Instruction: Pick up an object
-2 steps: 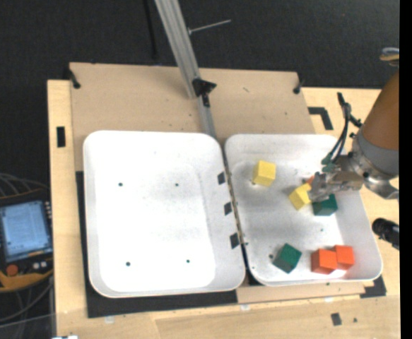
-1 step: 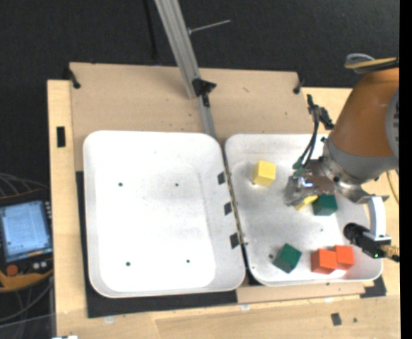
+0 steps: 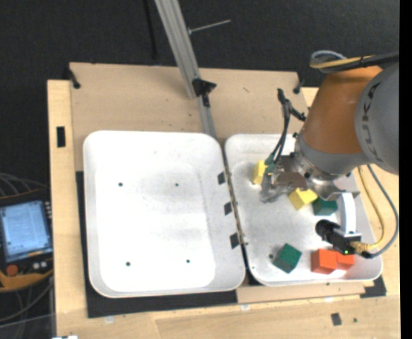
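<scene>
The arm reaches in from the right over the right bin (image 3: 251, 260), its orange band above the wrist. My gripper (image 3: 271, 187) hangs low in the upper middle of that bin. A small yellow piece (image 3: 260, 171) lies just left of the gripper head, touching or nearly touching it. A yellow block (image 3: 302, 198) sits just right of the gripper. Beside that is a dark green block (image 3: 324, 206), partly hidden by the arm. Nearer the front lie a green block (image 3: 287, 258) and an orange block (image 3: 328, 260).
The left bin (image 3: 107, 154) sits beside the right one, sharing a divider with black clips (image 3: 228, 207). A grey metal pole (image 3: 179, 37) slants up behind the bins. Black cables and a white bracket (image 3: 348, 217) hang near the right bin's right wall. A pendant screen (image 3: 22, 228) lies far left.
</scene>
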{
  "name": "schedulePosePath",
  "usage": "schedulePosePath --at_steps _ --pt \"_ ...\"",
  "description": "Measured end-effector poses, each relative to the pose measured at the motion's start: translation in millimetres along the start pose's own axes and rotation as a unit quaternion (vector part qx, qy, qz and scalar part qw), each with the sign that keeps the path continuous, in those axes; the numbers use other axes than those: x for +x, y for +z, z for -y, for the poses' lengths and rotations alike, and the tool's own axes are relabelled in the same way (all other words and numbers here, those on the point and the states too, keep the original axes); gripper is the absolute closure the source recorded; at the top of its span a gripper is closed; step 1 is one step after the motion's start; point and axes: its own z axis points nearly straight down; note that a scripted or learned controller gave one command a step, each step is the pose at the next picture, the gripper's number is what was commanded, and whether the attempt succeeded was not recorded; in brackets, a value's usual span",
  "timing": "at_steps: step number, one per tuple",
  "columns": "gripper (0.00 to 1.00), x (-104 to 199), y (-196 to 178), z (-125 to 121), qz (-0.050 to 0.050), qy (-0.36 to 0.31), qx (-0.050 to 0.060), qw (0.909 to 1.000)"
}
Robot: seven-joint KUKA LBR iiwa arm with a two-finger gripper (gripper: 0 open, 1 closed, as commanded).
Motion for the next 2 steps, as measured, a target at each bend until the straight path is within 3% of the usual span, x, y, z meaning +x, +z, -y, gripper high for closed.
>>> schedulePosePath --at_steps 2 --pt "1.00 105 9 7 -0.001 0.000 0.001 1.0000"
